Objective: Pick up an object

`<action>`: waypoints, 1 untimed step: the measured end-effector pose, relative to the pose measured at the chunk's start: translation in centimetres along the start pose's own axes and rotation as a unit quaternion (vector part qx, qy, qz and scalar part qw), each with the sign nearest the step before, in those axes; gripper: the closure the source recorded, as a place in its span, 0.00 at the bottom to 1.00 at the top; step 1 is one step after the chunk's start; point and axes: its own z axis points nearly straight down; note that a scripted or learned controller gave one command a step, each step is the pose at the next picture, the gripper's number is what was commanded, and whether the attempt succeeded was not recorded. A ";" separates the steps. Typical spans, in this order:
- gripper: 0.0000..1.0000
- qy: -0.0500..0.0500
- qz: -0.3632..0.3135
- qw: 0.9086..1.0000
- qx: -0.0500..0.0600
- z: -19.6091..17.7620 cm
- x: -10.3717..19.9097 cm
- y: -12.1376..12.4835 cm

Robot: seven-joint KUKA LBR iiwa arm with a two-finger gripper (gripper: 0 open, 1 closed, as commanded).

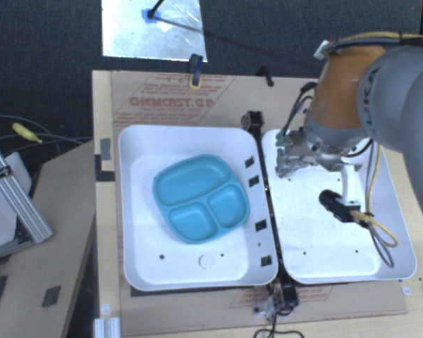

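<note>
Sizing things up: gripper is over the wrong bin for any pick
table (127, 104): carries both white bins
left bin (137, 210): holds the blue divided plate (199, 197), lying flat, roughly middle
right bin (338, 259): gripper (289, 162) hangs over its far-left corner
fingers: can't tell, too blurry
tip: I'd shift left and grab the plate's raised rim, not the flat middle

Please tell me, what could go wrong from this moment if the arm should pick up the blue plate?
1. The gripper hangs over the right bin, while the blue plate lies in the left bin. Crossing over, it could hit the raised rims where the bins meet.
2. The plate is wide and shallow, lying flat, so the fingers may slip off its rim.
3. The yellow cable loops low beside the arm and might snag.
</note>
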 end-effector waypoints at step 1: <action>1.00 0.001 -0.003 1.000 -0.008 -10.8 -0.4 -3.3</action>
